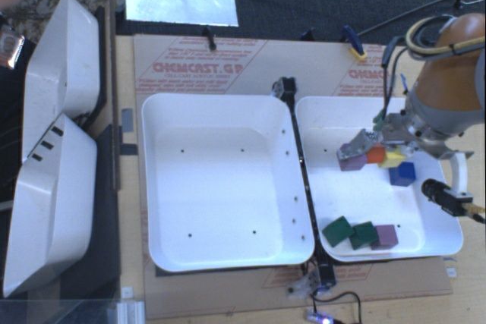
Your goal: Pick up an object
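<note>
Cardboard covers the worktop [228, 64] beneath two white bins. At centre right of the frame, in the right bin [440, 239], lie a mauve block [351, 158], an orange block [376, 155], a yellow one [393, 158] and a blue one [402, 173]. They look light, stiff and smooth; flat opposite faces suit gripping. Whether the hand [370, 139] above them is open, I cannot tell.
</note>
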You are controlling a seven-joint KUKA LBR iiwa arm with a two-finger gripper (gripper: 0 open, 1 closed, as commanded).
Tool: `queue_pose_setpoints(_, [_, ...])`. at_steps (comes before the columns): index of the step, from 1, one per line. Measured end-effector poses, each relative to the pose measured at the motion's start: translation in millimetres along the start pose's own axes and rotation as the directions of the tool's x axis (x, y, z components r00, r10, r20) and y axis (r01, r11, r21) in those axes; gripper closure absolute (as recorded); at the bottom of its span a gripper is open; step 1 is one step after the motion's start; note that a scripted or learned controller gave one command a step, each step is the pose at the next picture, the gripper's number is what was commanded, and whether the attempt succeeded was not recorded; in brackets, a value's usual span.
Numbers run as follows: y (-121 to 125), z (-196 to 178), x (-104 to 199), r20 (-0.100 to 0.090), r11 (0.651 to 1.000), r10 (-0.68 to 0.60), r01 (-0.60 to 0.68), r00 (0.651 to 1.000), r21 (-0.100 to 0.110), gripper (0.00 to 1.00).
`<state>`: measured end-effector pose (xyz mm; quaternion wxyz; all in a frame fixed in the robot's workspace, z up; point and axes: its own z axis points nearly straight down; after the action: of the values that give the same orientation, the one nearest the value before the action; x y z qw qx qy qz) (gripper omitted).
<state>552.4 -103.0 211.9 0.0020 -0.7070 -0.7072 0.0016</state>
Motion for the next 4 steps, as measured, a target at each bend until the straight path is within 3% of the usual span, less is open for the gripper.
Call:
queue_pose_setpoints(2, [-2.6, 95.6, 8.6, 0.000, 1.000, 0.000, 0.000, 1.000, -0.001, 0.00])
queue_pose_setpoints(3, [-1.9, 83.5, 8.2, 0.000, 1.000, 0.000, 0.000, 1.000, -0.005, 1.00])
queue_pose_setpoints(4, [3.5, 39.3, 3.6, 0.001, 1.000, 0.000, 0.000, 1.000, -0.008, 1.00])
